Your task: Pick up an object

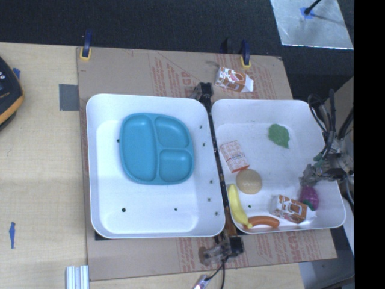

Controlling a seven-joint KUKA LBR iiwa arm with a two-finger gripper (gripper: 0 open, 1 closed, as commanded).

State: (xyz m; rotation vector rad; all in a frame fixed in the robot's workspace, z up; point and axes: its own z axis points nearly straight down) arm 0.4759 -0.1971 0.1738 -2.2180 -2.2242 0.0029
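Note:
My gripper (320,173) hangs low over the right side of the right bin (258,110), just above a purple toy (310,197). Nothing can be seen held in it. Also in that bin lie a green piece (279,135), a red-and-white packet (233,155), a tan round bun (249,181), a yellow banana (236,206), an orange sausage (263,223) and a small red-and-white carton (292,209). The left bin (102,161) holds a blue divided plate (157,148).
Another red-and-white packet (234,80) lies on the cardboard behind the right bin. Cables and arm parts (328,119) crowd the right bin's right rim. A yellow-and-black device (7,95) sits at the bench's far left edge.

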